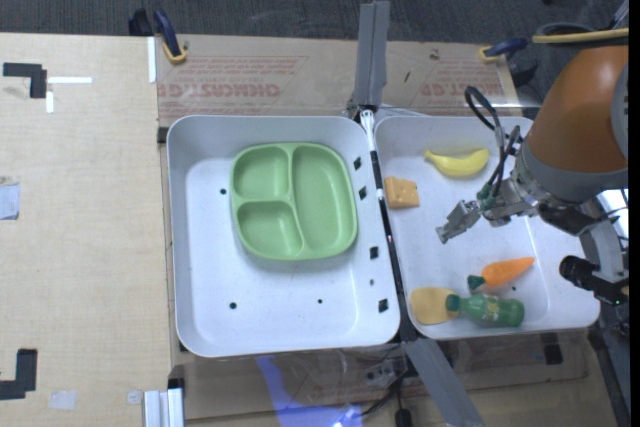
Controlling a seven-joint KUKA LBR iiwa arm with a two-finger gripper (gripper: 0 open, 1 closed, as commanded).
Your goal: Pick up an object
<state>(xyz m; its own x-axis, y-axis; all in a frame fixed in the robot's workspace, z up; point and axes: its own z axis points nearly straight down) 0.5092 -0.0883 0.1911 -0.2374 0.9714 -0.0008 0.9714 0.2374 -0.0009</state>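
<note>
My gripper [455, 223] hangs over the middle of the right bin [420, 255], pointing left, open with nothing between its fingers. A yellow banana [457, 162] lies toward the bin's far side, above the gripper. An orange-yellow wedge [402, 193] sits by the bin's left wall, left of the gripper. An orange carrot [508, 270] lies to the lower right of the gripper. Along the near wall lie a green bottle [487, 309] and, touching it, a flat yellow piece [430, 305]. No object touches the gripper.
The left bin [200, 295] holds a green divided plate [294, 201]. A grey divider bar [372, 65] runs between the bins at the back. The arm's orange band [585, 110] looms over the right bin's far right corner.
</note>
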